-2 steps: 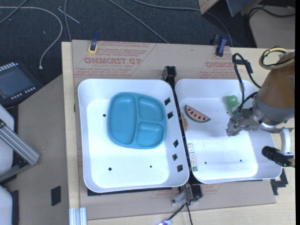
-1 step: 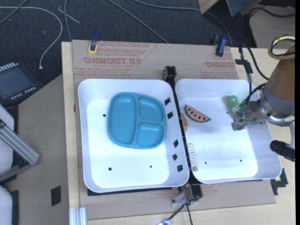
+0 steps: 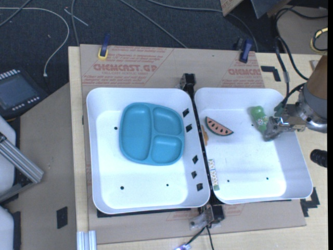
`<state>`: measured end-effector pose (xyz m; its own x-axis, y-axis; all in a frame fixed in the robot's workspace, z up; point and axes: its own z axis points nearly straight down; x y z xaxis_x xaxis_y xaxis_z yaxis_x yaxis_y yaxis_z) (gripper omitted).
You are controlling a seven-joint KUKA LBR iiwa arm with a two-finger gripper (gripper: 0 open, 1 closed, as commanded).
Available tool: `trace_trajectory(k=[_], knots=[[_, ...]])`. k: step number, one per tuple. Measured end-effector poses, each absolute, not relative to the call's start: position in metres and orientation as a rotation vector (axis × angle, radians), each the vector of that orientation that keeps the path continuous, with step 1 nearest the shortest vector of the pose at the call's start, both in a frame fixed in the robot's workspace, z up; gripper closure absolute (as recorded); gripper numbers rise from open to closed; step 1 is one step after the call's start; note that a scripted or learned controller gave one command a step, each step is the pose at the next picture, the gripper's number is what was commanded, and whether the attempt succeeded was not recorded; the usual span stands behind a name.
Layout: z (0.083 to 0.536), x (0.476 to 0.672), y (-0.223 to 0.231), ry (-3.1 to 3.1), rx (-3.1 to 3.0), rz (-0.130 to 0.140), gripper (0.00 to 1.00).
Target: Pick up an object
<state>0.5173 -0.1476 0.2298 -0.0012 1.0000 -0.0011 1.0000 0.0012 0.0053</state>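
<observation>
A small green object (image 3: 257, 113) lies in the right bin (image 3: 250, 186) near its far right side. My gripper (image 3: 270, 130) reaches in from the right and sits low in the bin, just right of and slightly nearer than the green object, touching or almost touching it. A watermelon-slice toy (image 3: 218, 127), red with a dark rind, lies in the same bin to the left of the gripper. A blue divided plate (image 3: 152, 133) rests in the left bin (image 3: 140, 191).
A black divider with clips (image 3: 193, 134) runs between the two bins. The arm's grey body (image 3: 317, 103) hangs over the right bin's right rim. Cables and a cardboard box lie beyond the bench at the back.
</observation>
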Motion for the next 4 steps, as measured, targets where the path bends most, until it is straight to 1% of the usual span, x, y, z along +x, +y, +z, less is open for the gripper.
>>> trace_trajectory(k=[1,2,3,4], knots=[[0.279,0.519,-0.148,2.218,2.216,0.006,1.0],[0.277,0.523,-0.099,2.229,2.216,0.003,1.0],[0.272,0.514,-0.048,2.23,2.219,0.0,1.0],[0.267,0.512,0.002,2.23,2.218,0.0,1.0]])
